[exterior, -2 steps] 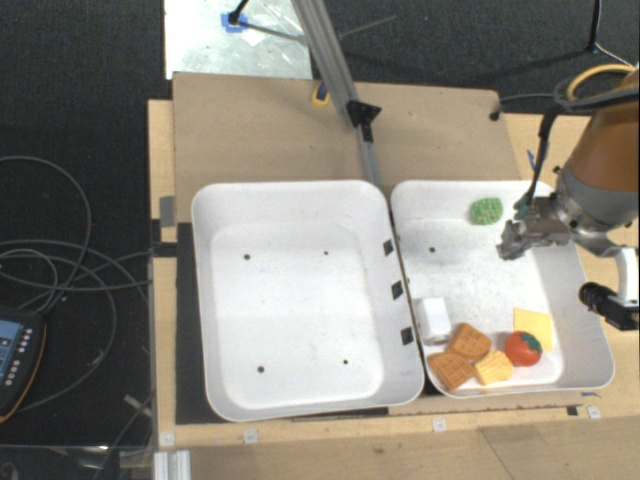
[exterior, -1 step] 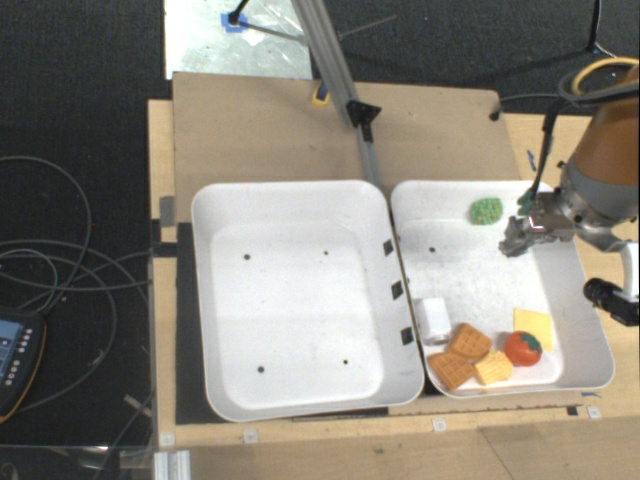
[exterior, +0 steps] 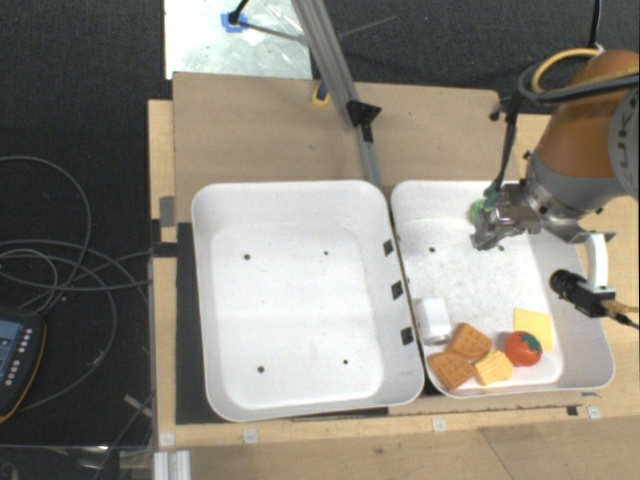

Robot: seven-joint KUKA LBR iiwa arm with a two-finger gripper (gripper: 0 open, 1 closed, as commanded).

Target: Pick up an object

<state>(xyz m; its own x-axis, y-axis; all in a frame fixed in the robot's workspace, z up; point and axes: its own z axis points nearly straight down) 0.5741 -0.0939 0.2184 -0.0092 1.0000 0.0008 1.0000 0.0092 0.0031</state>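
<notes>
My gripper (exterior: 489,234) hangs over the far part of the right bin (exterior: 440,213), reaching in from the right. A small green thing (exterior: 483,209) shows right against its far side; whether it is held is unclear. Along the bin's near edge lie a white block (exterior: 434,318), two brown waffle pieces (exterior: 469,342) (exterior: 451,370), a yellow-orange cracker (exterior: 493,368), a red tomato (exterior: 522,348) and a yellow cheese wedge (exterior: 533,324). All of these lie well in front of the gripper.
The left bin (exterior: 290,298) adjoins the right one at a ridge with black clips (exterior: 397,288). A grey pole (exterior: 335,58) slants in from the top to the bins' far junction. A black part on a white bracket (exterior: 580,290) juts from the arm over the right bin's right side.
</notes>
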